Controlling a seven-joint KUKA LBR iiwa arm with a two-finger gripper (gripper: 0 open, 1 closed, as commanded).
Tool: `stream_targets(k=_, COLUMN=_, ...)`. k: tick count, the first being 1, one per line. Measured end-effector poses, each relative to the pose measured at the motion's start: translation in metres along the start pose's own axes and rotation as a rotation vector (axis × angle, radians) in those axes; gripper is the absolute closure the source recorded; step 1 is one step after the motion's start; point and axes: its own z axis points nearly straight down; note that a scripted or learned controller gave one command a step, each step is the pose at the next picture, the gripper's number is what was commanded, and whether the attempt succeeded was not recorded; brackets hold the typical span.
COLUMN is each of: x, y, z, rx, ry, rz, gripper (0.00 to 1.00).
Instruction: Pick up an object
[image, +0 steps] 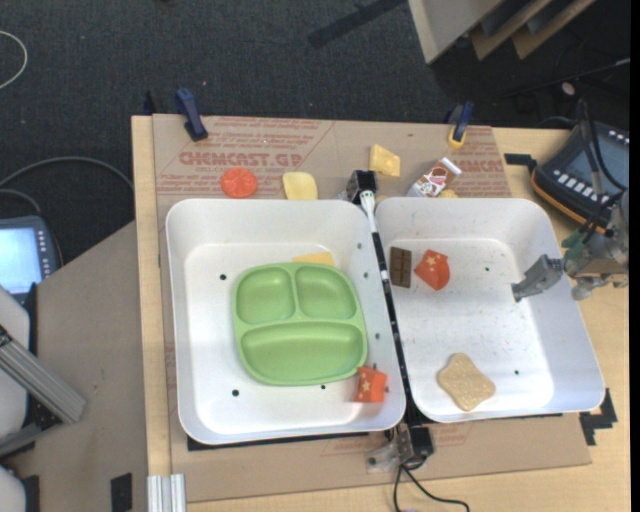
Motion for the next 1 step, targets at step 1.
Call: stream_targets(k=1, x=0.0602, y=-0.0198, z=0.1404, rx=0.015, ry=0.007, rz=-0.004, gripper=0.0)
